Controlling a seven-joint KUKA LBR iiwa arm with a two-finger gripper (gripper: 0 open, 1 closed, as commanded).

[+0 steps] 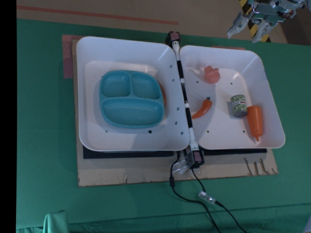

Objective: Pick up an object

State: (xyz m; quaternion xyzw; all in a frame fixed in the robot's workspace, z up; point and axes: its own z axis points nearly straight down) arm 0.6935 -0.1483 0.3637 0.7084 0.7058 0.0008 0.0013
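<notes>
Gripper (248, 29) hovers beyond the right bin's (272, 130) far-right corner, fingers apart, holding nothing. Carrot (255, 122) lies near the right edge, tip toward the near edge.

No words, numbers or brand names can be read anywhere. The small can (238, 106), lying in the right bin (272, 130) near its right edge, carries a printed wrapper in green and white, but the print is too small and blurred to make out any letters. Past the table's far right corner, a post (253, 29) bears diagonal yellow and black hazard stripes, the only sign-like marking. The bar (183, 93) running between the two bins shows alternating black and white segments, with no figures legible on it.
</notes>
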